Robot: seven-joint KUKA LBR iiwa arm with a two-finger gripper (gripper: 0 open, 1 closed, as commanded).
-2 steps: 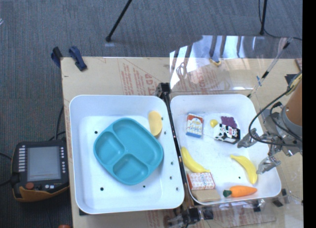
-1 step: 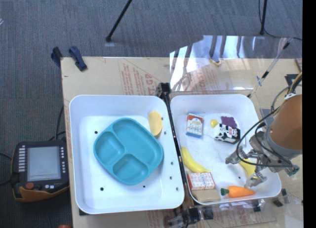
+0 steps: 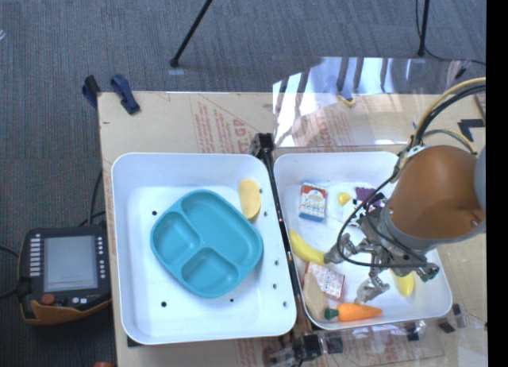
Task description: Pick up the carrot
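The carrot (image 3: 359,311), orange with a green top at its left end, lies flat by the front wall of the right bin (image 3: 441,300). My gripper (image 3: 372,287) hangs just above and slightly behind the carrot's right half, under the arm's orange band. Its fingers (image 3: 367,291) point down toward the carrot and stand open, with nothing between them. The arm hides part of the bin floor behind the gripper.
In the right bin lie a yellow banana (image 3: 305,248), a white and blue carton (image 3: 313,202), a red and white packet (image 3: 328,282) beside the carrot's top, and a yellow piece (image 3: 405,284). The left bin (image 3: 127,198) holds a blue divided plate (image 3: 206,242) and a pale yellow piece (image 3: 250,197).
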